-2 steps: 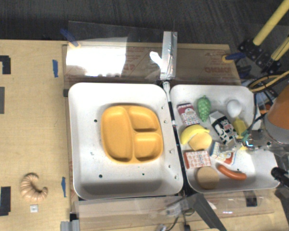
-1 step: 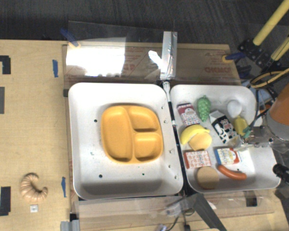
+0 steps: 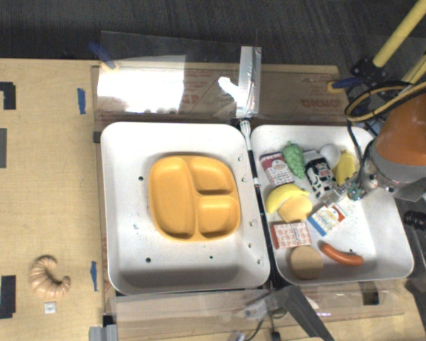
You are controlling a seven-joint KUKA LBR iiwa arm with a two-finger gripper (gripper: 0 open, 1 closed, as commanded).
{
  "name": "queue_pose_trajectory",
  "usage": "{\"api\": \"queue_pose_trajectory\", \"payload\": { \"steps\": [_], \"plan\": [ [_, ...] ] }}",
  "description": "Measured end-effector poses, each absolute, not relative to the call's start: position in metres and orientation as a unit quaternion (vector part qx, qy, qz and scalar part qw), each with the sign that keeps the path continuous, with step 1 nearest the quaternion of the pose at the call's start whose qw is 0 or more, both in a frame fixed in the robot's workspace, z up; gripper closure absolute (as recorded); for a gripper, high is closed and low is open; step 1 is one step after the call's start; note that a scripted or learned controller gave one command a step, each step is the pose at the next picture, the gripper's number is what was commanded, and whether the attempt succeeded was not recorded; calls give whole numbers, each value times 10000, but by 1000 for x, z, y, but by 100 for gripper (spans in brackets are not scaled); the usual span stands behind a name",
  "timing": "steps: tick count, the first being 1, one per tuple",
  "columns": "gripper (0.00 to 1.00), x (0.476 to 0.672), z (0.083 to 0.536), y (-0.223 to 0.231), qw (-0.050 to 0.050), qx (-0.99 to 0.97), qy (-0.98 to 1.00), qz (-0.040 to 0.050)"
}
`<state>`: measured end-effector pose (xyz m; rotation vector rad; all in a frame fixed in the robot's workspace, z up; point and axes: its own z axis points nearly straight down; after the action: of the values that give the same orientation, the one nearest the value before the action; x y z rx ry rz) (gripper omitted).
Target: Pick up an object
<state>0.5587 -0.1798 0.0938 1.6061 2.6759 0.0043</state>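
Observation:
The right bin (image 3: 390,222) holds a heap of small toy foods and packets. Among them are a green vegetable (image 3: 295,160), a yellow lemon (image 3: 282,195), a black and white cow figure (image 3: 319,176), a yellow banana (image 3: 346,166), a red sausage (image 3: 340,255) and a tan round bun (image 3: 306,260). Flat packets lie between them: a red and white one (image 3: 273,168), a red one (image 3: 290,234) and a blue-edged one (image 3: 327,219). My gripper (image 3: 353,189) reaches in from the right and hangs low over the bin's middle, just right of the cow and below the banana.
The left bin (image 3: 121,190) carries a yellow divided plate (image 3: 194,196). A croissant (image 3: 50,276) lies on the bench at the lower left. The arm's orange band (image 3: 410,137) and loose cables (image 3: 376,94) sit over the right bin's far right corner.

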Motion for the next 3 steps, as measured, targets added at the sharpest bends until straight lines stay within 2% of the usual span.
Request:
{"api": "queue_pose_trajectory", "payload": {
  "steps": [1, 2, 3],
  "plan": [
    [100, 541, 190, -80, 53, 5435, 8394, 49],
    [0, 537, 185, -85, 7, 5471, 8371, 5],
    [0, 569, 116, -122, 159, 6132, 7897, 89]
  ]
}}
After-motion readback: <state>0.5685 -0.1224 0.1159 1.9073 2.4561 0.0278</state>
